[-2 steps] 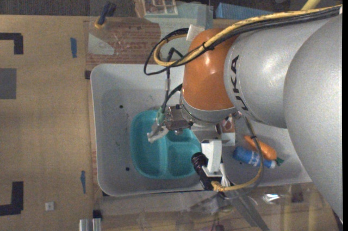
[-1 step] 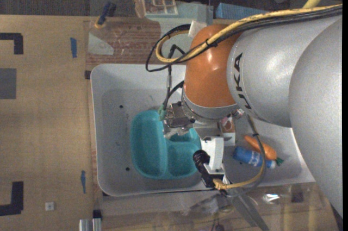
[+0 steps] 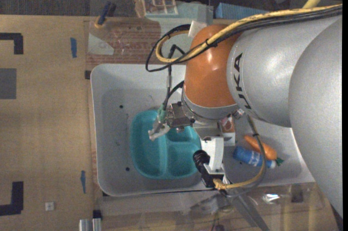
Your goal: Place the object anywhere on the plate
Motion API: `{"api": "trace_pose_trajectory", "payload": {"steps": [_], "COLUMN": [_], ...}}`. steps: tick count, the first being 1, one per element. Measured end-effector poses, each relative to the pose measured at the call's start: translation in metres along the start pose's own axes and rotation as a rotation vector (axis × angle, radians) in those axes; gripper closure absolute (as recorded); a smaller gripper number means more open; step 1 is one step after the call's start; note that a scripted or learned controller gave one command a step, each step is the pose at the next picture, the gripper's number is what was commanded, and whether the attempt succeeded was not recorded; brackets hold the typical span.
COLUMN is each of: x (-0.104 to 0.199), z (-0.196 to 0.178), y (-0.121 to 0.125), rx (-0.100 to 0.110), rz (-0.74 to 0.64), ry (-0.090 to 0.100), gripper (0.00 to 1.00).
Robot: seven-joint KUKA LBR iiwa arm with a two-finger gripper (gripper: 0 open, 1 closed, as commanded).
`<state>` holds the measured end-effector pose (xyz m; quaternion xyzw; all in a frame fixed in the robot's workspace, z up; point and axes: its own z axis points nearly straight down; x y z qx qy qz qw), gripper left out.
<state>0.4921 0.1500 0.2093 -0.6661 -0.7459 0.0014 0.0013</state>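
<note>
A: Where does the task stand?

B: Hard to call it done. The plate, a teal one with compartments, lies in the bin, and the end effector hangs over the plate's upper part. I see no object lying free on the bare teal surface.

A: Is the end effector carrying anything?

B: I cannot tell. A pale, light-coloured bit shows at its tip, but it may be part of the fingers or something held. Whether the fingers are apart or together is not clear from this angle either.

A: So where is the object?

B: Two candidates lie at the bin's right side, well apart from the plate: a carrot and a blue bottle, touching or nearly so, partly behind a cable. Which one the task means, I cannot say. If it is one of those, I judge the pick is not yet made and the whole placing is left.

A: And the arm's pose?

B: The arm reaches in from the right and covers much of the bin. The orange band sits above the wrist, which points down and leftward toward the plate. Cables loop around the wrist.
</note>
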Motion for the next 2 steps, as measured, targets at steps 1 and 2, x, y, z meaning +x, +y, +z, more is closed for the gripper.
{"api": "trace_pose_trajectory", "payload": {"steps": [1, 2], "x": [-0.0013, -0.0013], "z": [-0.0095, -0.0095], "y": [0.0011, 0.0011], "rx": [-0.002, -0.001], "rz": [0.003, 0.003], "ry": [0.000, 0.000], "gripper": [1.00, 0.00]}}
